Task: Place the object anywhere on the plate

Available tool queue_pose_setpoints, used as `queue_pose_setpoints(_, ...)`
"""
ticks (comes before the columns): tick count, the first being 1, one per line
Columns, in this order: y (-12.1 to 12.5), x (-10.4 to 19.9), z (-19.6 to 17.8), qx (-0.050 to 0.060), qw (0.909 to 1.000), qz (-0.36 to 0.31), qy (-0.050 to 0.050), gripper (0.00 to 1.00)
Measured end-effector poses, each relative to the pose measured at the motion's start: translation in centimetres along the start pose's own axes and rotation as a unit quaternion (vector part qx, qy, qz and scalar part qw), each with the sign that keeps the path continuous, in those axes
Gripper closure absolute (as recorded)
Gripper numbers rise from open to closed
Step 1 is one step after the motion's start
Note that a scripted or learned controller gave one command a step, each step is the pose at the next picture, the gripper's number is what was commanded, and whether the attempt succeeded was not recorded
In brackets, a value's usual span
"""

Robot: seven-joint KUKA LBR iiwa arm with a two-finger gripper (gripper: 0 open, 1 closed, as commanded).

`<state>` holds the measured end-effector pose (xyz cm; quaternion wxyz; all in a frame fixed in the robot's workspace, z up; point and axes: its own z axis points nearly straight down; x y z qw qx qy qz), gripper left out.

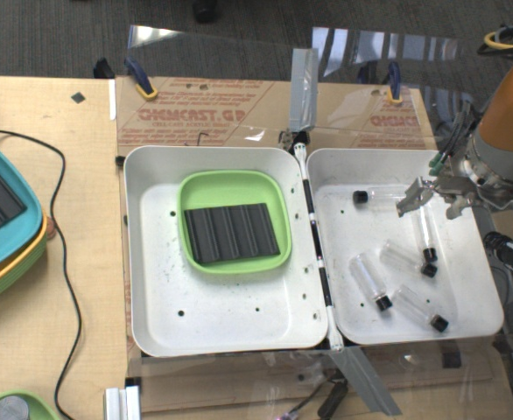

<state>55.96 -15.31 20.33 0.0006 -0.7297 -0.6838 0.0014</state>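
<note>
My pincer (pixel 433 192): open, holding nothing, above right bin (pixel 493 322). Nearest vial (pixel 426 239): just below it, long axis running toward bin's near edge. Plate (pixel 278 191): well left, in left bin.

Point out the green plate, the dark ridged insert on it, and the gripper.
green plate (pixel 192 191): camera view, on its bare upper-left rim.
dark ridged insert (pixel 235 233): camera view, at its middle ridge.
gripper (pixel 433 198): camera view, midway between its fingertips, over the right bin.
</note>
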Motion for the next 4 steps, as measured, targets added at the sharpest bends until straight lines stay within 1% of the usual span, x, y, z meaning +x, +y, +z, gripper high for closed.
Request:
queue_pose_setpoints(1, 0.3, 1.7, -4.6, 0.0, 0.9926, 0.122, 0.0, 0.0)
queue_pose_setpoints(2, 0.2, 5.2, -8.6, 0.0, 0.9722, 0.234, -0.001, 0.0)
queue_pose_setpoints(3, 2.3, 3.0, -6.8, 0.001, 0.9202, 0.391, -0.001, 0.0)
queue_pose_setpoints(4, 1.8, 2.9, -8.7, 0.001, 0.8503, 0.526, -0.001, 0.0)
